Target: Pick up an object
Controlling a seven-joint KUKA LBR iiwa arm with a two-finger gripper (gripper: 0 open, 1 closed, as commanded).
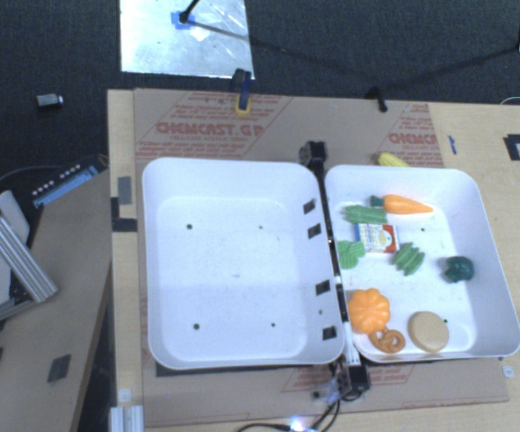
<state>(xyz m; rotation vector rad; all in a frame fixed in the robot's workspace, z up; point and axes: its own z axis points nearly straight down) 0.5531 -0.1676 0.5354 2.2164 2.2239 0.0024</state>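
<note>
The right bin (489, 268) holds several toy foods. An orange carrot (406, 206) lies near its back, with a green pod (364, 214) to its left. A small red, white and blue box (379, 238) sits in the middle, flanked by a green leafy piece (350, 254) and a green pod (408, 259). A dark green broccoli (458, 269) lies toward the right wall. At the front are an orange pumpkin (369, 310), a brown pretzel (388, 339) and a tan round bun (429, 330).
The left bin (233, 259) stands beside the right one on a cardboard sheet (206, 124). A yellow piece (391, 161) lies on the cardboard behind the right bin. A metal frame (8, 250) stands at the far left.
</note>
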